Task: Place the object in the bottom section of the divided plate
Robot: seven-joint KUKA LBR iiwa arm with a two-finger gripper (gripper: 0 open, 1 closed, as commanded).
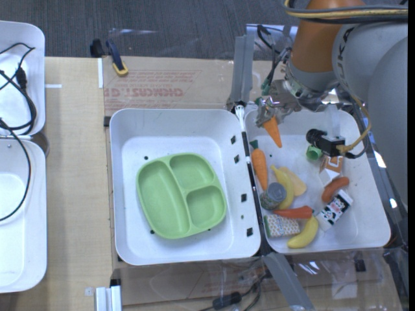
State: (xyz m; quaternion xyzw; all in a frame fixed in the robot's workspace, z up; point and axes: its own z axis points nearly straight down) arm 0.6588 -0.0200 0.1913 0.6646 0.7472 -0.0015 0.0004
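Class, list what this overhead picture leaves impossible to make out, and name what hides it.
- Gripper: finger gap too small and shadowed above the orange carrot; grasp unclear.
- Speckled block: partly covered by the banana.
- Right bin: back rim hidden by the arm.

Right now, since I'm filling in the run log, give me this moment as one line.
tool: shut on carrot, over right bin | divided plate: left bin, nothing in it | placing: not yet done

Upside-down red lettering on cardboard sheet (170,83) — unreadable
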